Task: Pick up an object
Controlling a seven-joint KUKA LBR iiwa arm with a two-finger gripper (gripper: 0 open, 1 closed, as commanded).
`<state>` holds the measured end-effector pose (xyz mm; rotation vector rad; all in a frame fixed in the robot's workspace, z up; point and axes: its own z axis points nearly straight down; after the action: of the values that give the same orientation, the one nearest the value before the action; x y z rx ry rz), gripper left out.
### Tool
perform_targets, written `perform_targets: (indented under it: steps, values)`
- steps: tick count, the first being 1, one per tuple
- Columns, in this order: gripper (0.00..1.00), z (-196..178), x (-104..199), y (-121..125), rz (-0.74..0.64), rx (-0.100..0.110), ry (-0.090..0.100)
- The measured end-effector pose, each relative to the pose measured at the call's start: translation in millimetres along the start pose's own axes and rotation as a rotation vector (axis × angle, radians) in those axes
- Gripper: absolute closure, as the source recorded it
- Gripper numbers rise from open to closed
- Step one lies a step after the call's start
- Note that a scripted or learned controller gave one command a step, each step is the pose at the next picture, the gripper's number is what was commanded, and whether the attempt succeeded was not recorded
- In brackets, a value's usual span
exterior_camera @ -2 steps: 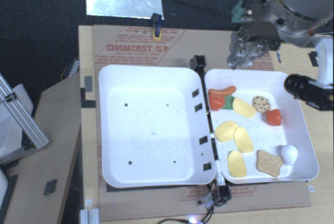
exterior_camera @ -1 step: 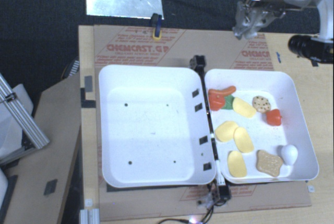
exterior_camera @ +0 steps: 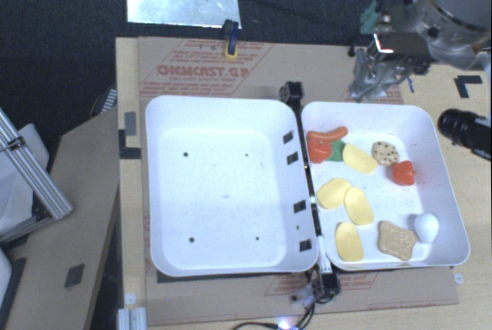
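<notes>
Lying in the shallow white right-hand bin [exterior_camera: 442,167] on the counter [exterior_camera: 231,59], a round white egg [exterior_camera: 425,227] and tan slice of toast [exterior_camera: 397,240] sit nearest, with yellow oval pieces [exterior_camera: 347,205], a speckled cookie [exterior_camera: 384,152] and an orange-red sausage [exterior_camera: 326,136] beyond. The metal claw [exterior_camera: 374,82] hangs above the bin's far rim, apart from all; whether its jaws are apart cannot be told.

Two white bins are sitting side by side on the bench: the left bin [exterior_camera: 223,190] and the right bin [exterior_camera: 442,190]. Lying inside the right bin are four yellow pieces [exterior_camera: 358,158] [exterior_camera: 333,193] [exterior_camera: 358,206] [exterior_camera: 349,241], two red-orange pieces [exterior_camera: 326,137] [exterior_camera: 404,172], one green piece [exterior_camera: 337,151], one speckled cookie [exterior_camera: 384,152], one toast slice [exterior_camera: 397,241] and one white egg [exterior_camera: 426,228].
</notes>
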<state>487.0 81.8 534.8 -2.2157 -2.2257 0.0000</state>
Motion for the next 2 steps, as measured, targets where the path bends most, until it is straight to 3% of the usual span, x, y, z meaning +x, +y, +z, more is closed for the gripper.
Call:
perform_targets:
  steps: [1, 2]
  values:
    - [1.0, 0, -18, -1, 0.004, -0.003, 0.0]
    - [1.0, 0, -48, 67, 0.006, -0.006, -0.002]
